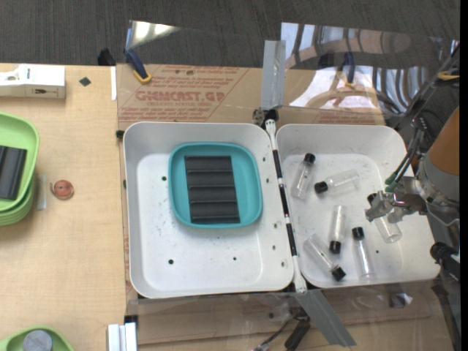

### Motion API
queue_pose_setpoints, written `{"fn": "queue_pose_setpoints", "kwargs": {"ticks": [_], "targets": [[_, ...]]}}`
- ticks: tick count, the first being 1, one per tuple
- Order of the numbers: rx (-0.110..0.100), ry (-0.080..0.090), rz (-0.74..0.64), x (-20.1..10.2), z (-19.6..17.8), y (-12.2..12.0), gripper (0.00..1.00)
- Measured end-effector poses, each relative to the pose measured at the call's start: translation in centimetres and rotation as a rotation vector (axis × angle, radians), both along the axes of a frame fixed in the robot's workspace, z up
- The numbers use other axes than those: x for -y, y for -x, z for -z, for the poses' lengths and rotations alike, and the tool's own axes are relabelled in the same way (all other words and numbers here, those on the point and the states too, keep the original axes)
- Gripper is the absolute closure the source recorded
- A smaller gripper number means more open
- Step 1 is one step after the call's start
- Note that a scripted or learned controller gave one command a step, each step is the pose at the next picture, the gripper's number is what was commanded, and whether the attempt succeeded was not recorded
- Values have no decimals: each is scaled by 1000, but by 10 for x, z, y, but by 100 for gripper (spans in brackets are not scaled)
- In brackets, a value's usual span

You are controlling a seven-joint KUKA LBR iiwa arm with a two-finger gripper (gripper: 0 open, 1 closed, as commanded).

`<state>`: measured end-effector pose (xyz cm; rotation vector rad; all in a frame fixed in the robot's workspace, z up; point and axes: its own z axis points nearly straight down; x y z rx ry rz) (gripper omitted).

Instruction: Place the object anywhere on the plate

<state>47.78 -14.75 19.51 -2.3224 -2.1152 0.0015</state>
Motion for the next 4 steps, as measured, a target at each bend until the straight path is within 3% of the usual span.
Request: {"fn": "queue_pose_setpoints", "kwargs": {"ticks": [1,2,3,4], "targets": [[0,0,0,0,0,0,0],[-1,1,6,30,-48,0,0],[-1,2,73,60,-162,-1,0],[-2,2,166,69,-246,-40,0]]}}
